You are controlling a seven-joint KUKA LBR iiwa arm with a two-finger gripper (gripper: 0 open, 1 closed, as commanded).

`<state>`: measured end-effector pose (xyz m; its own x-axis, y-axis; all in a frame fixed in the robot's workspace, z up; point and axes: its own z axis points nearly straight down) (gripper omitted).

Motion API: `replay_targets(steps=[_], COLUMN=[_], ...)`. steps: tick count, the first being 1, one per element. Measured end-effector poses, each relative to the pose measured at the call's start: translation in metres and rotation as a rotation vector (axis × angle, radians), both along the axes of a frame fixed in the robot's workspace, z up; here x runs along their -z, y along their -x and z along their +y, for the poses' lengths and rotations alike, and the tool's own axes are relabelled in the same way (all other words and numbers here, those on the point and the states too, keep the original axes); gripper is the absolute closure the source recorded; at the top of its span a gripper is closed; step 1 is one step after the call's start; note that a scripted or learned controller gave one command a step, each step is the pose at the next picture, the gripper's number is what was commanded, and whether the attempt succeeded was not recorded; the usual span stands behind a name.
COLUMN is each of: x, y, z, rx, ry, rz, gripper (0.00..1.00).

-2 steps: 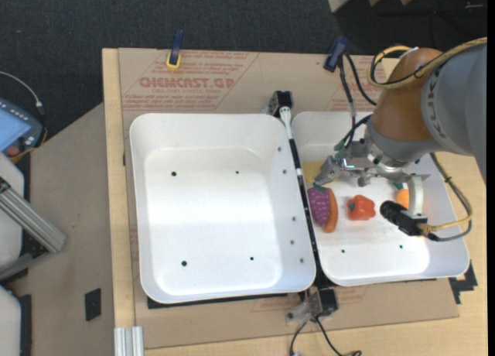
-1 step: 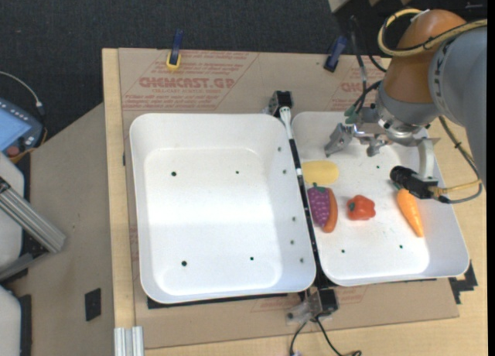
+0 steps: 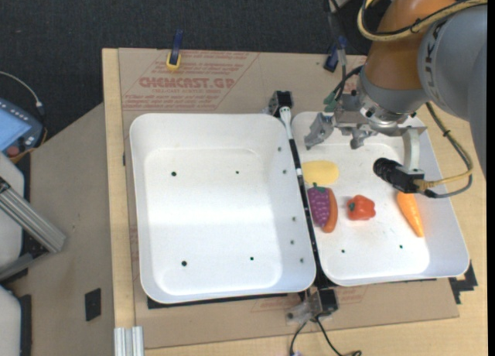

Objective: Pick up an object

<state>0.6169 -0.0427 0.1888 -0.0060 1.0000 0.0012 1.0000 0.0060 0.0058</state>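
The right bin (image 3: 387, 265) holds a yellow lemon-shaped piece (image 3: 320, 171), a purple bunch of grapes (image 3: 318, 203) lying against an orange-red piece (image 3: 330, 218), a small red pepper (image 3: 360, 207) and an orange carrot (image 3: 411, 213). My gripper (image 3: 338, 136) hangs over the far end of this bin, just beyond the yellow piece. Its two grey fingers (image 3: 315, 131) stand apart, open, with nothing between them.
The left bin (image 3: 209, 215) sits beside the right one, with a black divider strip (image 3: 300, 184) between them. A black part on a yellow cable (image 3: 393, 174) hangs from the wrist over the right bin. Cardboard (image 3: 193, 76) lies under both bins.
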Motion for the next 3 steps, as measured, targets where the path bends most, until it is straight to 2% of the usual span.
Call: replay_targets(steps=[1, 2, 3], x=[-0.021, 0.095, 0.105], y=[0.005, 0.062, 0.056], z=[-0.105, -0.079, -0.061], rx=[0.011, 0.007, 0.004], ry=[0.005, -0.002, 0.000], rz=[0.001, 0.018, 0.010], gripper=[0.00, 0.00, 0.00])
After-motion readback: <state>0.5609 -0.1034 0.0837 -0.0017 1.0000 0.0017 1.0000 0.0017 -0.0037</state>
